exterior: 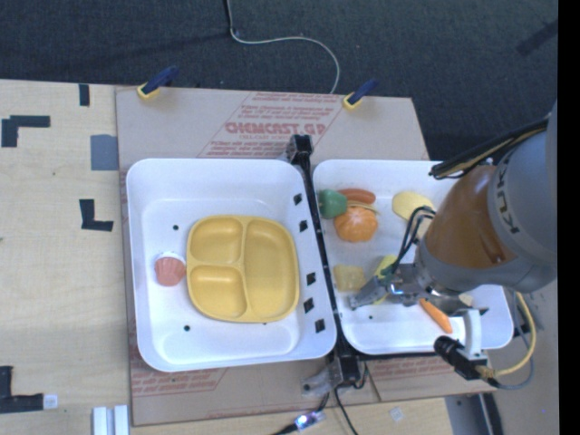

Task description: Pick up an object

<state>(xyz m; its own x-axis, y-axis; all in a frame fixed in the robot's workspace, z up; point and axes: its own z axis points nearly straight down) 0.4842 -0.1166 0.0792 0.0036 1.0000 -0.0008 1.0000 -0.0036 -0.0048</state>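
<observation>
The pale yellow piece (pixel 348 276) lies on the floor of the right bin (pixel 399 335), near the divider, with the gripper (pixel 370 294) low just beside it. Whether the claw is spread or closed cannot be told from this slant. Judged step: descent for a grasp, nothing lifted yet. Next move calls for closing on the piece squarely, then a straight lift. An orange (pixel 356 225) sits close behind. The left bin (pixel 154 333) holds a yellow divided plate (pixel 243 268)
</observation>
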